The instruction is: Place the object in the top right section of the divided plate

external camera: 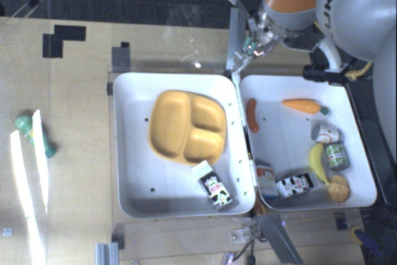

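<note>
A yellow divided plate (186, 127) lies in the left bin (133, 152), and its top right section (208, 113) holds nothing. A small cow-print carton (216, 188) lies on the bin floor just below the plate's lower right corner. My gripper (254, 46) hangs beyond the far edge of the bins, above the gap between them. It is well away from both the plate and the carton. Nothing can be made out in it at this size.
The right bin (360, 133) holds a sausage (252, 115), a carrot (304, 107), a small cup (325, 132), a green can (337, 156), a banana (318, 164), a round brown item (339, 188), a second cow-print carton (294, 185) and a small can (265, 178). A green object (28, 127) lies at the far left.
</note>
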Controlling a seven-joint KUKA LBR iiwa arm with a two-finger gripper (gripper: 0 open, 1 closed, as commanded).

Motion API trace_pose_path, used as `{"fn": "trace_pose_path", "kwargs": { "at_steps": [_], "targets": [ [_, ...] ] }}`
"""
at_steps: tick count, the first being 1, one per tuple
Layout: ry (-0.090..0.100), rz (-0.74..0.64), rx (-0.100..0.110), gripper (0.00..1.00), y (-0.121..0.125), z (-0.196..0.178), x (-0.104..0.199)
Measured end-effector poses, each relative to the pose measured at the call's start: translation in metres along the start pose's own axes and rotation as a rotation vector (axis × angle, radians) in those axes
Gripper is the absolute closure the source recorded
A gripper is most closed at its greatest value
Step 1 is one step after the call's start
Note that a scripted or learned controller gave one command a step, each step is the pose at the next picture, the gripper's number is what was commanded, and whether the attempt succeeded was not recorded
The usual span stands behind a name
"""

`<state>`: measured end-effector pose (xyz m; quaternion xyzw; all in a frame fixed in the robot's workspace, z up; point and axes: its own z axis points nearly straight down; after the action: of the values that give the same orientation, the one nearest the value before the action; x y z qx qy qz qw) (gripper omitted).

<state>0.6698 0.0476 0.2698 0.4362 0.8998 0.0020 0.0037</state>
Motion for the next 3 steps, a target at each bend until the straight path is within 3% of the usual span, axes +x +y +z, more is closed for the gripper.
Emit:
{"fn": "trace_pose_path", "kwargs": {
  "at_steps": [1, 2, 3],
  "targets": [
    [0.003, -0.015, -0.001, 1.0, 0.071, 0.014, 0.142],
    [0.002, -0.045, -0.001, 1.0, 0.105, 0.026, 0.144],
    [0.002, -0.058, 0.001, 1.0, 0.055, 0.089, 0.098]
  ]
}}
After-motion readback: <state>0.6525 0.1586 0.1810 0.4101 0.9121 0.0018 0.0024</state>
